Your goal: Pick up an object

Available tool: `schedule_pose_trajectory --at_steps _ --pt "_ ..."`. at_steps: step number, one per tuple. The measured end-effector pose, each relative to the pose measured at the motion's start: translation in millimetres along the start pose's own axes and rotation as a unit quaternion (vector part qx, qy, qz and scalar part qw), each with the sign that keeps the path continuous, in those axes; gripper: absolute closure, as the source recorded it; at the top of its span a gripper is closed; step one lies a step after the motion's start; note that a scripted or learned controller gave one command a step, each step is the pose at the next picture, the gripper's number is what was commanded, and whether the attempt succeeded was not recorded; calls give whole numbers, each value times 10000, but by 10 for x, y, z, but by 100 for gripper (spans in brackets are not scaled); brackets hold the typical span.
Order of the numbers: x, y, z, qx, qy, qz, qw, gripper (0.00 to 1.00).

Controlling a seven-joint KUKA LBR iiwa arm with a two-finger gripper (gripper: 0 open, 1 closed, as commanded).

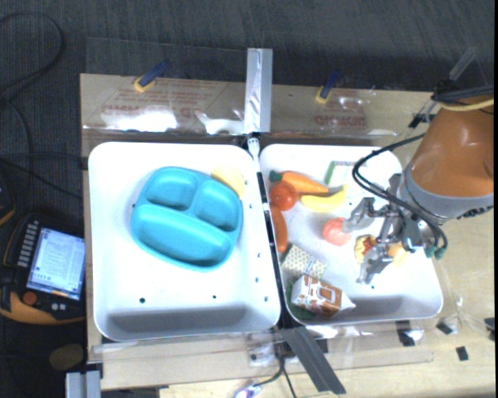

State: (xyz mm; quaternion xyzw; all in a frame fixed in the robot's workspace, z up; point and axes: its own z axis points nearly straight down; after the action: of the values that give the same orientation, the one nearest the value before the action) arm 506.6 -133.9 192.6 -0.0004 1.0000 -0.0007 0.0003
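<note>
My gripper (pixel 362 247) hangs low over the right part of the right bin (pixel 423 301), with the grey arm and its orange band (pixel 456 152) coming in from the right. Its fingers are spread open, one fingertip (pixel 354 220) pointing toward a pink-red toy (pixel 336 231) and the other toward the bin's front. A small orange and yellow object (pixel 366 245) lies between the fingers; I cannot tell if they touch it. Further left in this bin are a carrot (pixel 301 182), a tomato (pixel 283 196), a banana (pixel 324 199), a checkered packet (pixel 302 260) and a brown carton (pixel 317 296).
The left bin (pixel 116 305) holds a blue divided plate (pixel 187 215) with a yellow piece (pixel 228 179) at its far edge. A handheld pendant (pixel 46 270) and cables lie left of the bench. A ridge divides the two bins.
</note>
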Motion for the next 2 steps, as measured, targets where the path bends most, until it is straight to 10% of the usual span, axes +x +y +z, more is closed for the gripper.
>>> schedule_pose_trajectory --at_steps 1,2 --pt "-579 137 895 8 -92 1506 9886 0" --pt "-1233 132 1029 -1 -59 2394 9709 0"
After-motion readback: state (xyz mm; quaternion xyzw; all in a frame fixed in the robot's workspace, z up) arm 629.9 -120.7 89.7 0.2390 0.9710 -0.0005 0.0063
